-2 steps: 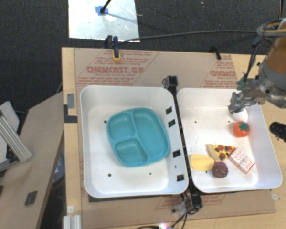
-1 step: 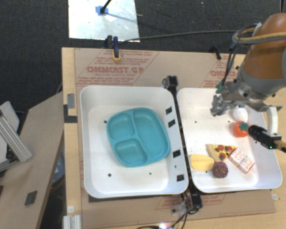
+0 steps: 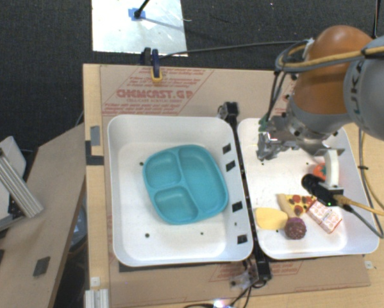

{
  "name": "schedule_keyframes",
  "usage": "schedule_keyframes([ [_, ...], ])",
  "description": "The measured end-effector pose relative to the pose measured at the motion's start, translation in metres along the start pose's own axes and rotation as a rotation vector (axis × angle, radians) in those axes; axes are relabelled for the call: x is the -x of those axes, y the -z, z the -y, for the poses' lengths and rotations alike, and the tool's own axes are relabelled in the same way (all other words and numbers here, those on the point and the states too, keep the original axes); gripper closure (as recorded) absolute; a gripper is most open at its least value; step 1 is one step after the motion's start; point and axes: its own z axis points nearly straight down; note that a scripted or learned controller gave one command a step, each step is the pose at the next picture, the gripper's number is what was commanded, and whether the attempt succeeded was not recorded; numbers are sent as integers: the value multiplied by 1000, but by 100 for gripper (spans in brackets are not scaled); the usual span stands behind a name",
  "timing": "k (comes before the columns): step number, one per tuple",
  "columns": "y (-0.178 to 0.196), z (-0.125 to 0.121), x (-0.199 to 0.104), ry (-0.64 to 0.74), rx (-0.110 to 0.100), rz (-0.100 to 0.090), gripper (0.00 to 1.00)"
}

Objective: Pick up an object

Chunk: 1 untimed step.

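My gripper [image 3: 267,149] hangs over the back left part of the right bin [image 3: 268,249], pointing down at bare white floor. The loose things lie toward that bin's front: a yellow lump [image 3: 272,219], a pizza-like wedge [image 3: 294,203], a dark purple ball [image 3: 295,228] and a small red and white box [image 3: 325,216]. An orange bit [image 3: 318,169] peeks out further back on the right. All of these lie apart from the gripper, nearer the front than it is.
The left bin [image 3: 127,236] holds a teal divided plate [image 3: 184,183]. A black divider with clips [image 3: 238,172] runs between the two bins. The arm's grey and orange wrist [image 3: 329,76] looms over the right bin's back edge.
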Motion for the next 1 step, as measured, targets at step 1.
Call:
schedule_keyframes([
  [1, -16, -5, -59, 1, -1, 0, 100],
])
